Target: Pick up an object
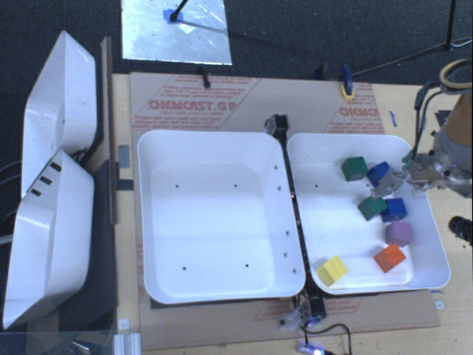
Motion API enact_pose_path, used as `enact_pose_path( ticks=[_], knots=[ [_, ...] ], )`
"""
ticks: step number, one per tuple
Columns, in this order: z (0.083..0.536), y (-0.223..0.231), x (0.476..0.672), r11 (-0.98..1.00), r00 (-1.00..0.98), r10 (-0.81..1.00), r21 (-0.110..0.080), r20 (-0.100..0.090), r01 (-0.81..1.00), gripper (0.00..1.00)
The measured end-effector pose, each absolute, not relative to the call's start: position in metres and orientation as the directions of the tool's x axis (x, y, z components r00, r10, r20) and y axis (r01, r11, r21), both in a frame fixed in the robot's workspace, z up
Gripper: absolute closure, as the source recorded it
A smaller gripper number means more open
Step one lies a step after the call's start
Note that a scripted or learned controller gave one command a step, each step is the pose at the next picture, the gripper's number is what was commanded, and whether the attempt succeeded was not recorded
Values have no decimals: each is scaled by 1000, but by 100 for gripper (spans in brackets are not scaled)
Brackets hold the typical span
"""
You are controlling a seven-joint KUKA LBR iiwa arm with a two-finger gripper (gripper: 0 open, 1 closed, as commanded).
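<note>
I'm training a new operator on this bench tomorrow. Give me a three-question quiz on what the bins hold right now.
1. True or false: the yellow block lies in the left bin.
2. How many green blocks are in the right bin?
3. Which block lies nearest the orange block? A) purple block B) yellow block C) upper green block

Key:
1. False; it lies near the front left corner of the right bin.
2. Two: the upper one and the lower green block, which sits beside a blue block.
3. A.
</note>
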State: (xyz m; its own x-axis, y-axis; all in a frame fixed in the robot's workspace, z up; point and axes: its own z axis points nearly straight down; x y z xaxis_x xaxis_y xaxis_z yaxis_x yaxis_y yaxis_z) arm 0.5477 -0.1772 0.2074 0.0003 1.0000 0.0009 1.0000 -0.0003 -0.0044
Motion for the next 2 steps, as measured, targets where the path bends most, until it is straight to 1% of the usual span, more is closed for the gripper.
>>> enact_pose_path(
  ticks=[1,2],
  knots=[
    [210,-177,549,1,-1,1000,1,0,1000,0],
    [163,-168,549,1,-1,1000,-3,1,1000,0]
  ],
)
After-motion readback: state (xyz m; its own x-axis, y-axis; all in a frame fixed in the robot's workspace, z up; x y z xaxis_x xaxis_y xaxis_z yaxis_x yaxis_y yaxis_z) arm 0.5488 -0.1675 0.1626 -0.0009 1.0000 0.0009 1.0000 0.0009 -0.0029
